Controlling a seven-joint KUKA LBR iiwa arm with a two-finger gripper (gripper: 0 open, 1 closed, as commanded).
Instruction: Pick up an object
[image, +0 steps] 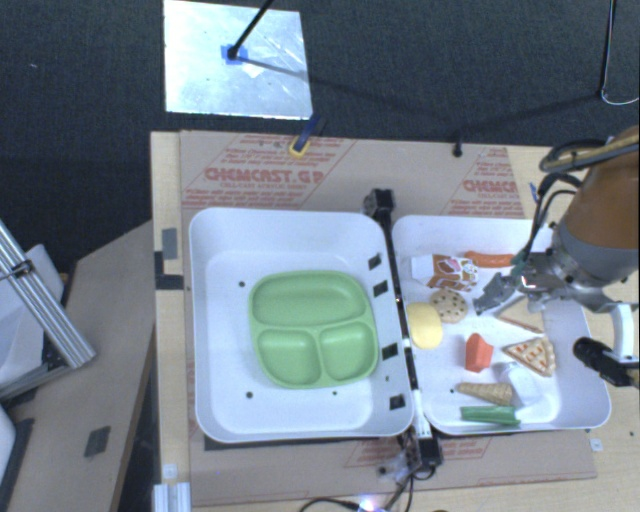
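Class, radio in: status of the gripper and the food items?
Gripper low over right bin. Holding nothing visible. Cookie, carrot piece close beside.

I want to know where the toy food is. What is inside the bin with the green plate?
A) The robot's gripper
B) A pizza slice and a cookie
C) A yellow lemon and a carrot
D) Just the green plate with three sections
D: the left bin holds the green divided plate alone, while the cookie, pizza slice and other toy food lie in the right bin, where the gripper hovers.
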